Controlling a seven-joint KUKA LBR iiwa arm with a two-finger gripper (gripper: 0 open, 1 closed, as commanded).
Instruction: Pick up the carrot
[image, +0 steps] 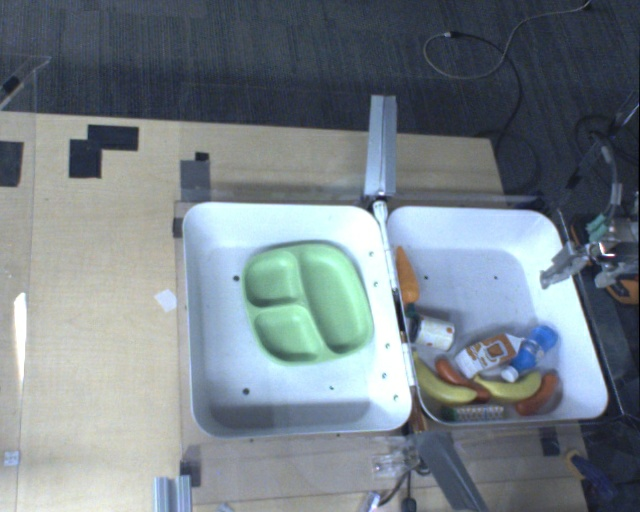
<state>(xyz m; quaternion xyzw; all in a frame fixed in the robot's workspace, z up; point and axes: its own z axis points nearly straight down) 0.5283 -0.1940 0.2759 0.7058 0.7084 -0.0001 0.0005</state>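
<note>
A: Start with the largest items. What is on the bench (90, 300)?

B: Two shallow white bins side by side. The left bin (215, 330) fills the centre of the frame and holds a green divided tray (305, 302) with three compartments, lying flat. The right bin (500, 250) sits against it, to the right of centre.

A: Arm position?

B: The arm (615, 235) enters at the right edge of the frame. The gripper (560, 270) is over the right rim of the right bin, in its upper half. Claw state: cannot tell from here; the tips are too small and blurred.

A: Contents of the right bin?

B: A cluster along the lower edge. A yellow banana (445, 385) at lower left, a second banana (512, 387) to its right, a bottle with a blue cap (520, 355) above them, and a small white cup (432, 333) near the left wall.

A: Location of the carrot?

B: The carrot (405, 277) lies against the left wall of the right bin, lengthwise along the divider, above the cup. It is well apart from the gripper.
</note>
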